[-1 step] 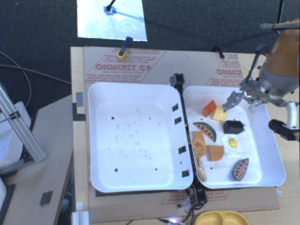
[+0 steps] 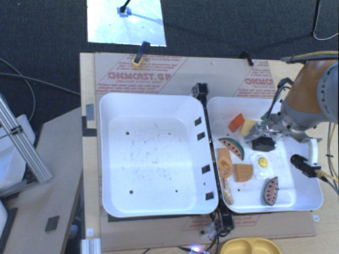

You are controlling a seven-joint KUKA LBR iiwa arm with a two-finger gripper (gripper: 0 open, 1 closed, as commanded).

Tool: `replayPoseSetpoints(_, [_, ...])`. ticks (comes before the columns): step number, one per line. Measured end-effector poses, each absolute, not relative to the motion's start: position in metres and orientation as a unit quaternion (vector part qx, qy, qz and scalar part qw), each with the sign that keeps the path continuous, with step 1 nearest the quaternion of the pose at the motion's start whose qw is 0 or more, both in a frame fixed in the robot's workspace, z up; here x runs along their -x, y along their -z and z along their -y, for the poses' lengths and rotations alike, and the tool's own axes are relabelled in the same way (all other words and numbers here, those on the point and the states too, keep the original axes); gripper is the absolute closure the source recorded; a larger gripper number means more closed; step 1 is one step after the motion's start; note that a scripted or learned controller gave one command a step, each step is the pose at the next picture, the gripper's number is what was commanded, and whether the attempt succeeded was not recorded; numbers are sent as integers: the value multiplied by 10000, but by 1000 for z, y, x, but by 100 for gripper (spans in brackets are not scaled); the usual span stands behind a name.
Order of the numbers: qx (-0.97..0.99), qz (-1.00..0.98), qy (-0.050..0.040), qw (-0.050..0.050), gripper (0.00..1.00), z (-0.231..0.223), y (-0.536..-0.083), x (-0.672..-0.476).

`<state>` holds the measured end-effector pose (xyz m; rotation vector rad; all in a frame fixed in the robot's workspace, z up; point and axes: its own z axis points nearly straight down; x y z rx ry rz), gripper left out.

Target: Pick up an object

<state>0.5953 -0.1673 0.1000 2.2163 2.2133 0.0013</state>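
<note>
Yellow dish [image 2: 253, 246] in foreground, the gripper [image 2: 263, 142] hangs low in the right bin [image 2: 307, 197] over toy food, its grip impossible to tell, poised above the fried egg [image 2: 261, 162]; next comes a clean closing and lift.

My bench [image 2: 159, 70] is covered by a sheet printed in red lettering. Two shallow white bins rest on it, touching side by side: the left bin [image 2: 153, 155], the right bin [image 2: 302, 197].
</note>
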Motion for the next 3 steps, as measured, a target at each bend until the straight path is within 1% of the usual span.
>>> replayPoseSetpoints(1, [-7064, -7078, -17, 28, 100, 165, -114, -596])
replayPoseSetpoints(2, [-7068, -7074, 0, 2, 100, 163, -108, -586])
replayPoseSetpoints(3, [-7069, -7073, -5, 6, 0, 163, -108, -586])
